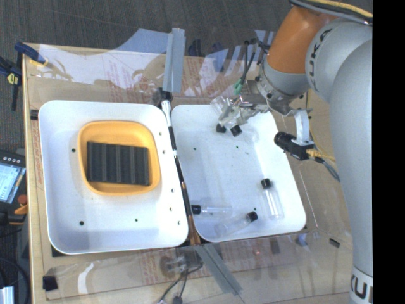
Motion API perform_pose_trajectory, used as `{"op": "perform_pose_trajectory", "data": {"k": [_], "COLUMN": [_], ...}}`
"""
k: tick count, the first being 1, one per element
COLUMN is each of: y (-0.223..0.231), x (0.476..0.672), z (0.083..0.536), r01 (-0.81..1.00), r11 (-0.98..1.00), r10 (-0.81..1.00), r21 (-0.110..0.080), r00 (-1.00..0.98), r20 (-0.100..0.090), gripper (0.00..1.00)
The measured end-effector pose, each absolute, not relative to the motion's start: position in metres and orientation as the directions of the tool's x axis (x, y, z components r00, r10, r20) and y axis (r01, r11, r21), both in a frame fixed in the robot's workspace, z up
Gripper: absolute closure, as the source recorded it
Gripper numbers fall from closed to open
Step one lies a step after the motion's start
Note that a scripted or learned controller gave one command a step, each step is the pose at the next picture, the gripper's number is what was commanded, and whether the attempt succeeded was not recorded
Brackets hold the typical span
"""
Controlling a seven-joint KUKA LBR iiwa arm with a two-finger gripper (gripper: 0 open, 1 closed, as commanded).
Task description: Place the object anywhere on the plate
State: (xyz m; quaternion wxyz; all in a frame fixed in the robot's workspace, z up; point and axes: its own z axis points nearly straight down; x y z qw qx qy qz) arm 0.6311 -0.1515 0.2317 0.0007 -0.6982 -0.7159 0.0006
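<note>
A yellow plate (118, 155) with a dark ridged centre lies in the left bin (57, 220). Three clear vials with black caps lie in the right bin (215, 151). One vial (273, 200) is near the right wall. Another vial (236, 222) and a third vial (213, 210) lie along the front wall. My gripper (228, 130) hangs over the back of the right bin, far from the vials. It is open, its two black fingertips (220, 128) are apart, and nothing shows between them.
A ridge (174, 163) where the two bin walls meet separates the bins. The arm's grey body (345, 138) and a black fitting (291, 144) overhang the right bin's right edge. Cables and a metal bar (172, 62) stand behind the bins.
</note>
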Motion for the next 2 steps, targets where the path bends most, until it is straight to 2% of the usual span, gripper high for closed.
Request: {"op": "perform_pose_trajectory", "data": {"k": [1,2], "y": [-0.0815,-0.0815], "x": [0.6468,0.6468], "z": [0.2695,0.2696], "r01": [0.987,0.987], "r11": [0.164,0.164], "r10": [0.987,0.987], "r21": [-0.001,-0.001], "r00": [-0.164,-0.164], "r20": [0.000,0.000], "gripper": [1.00,0.00]}}
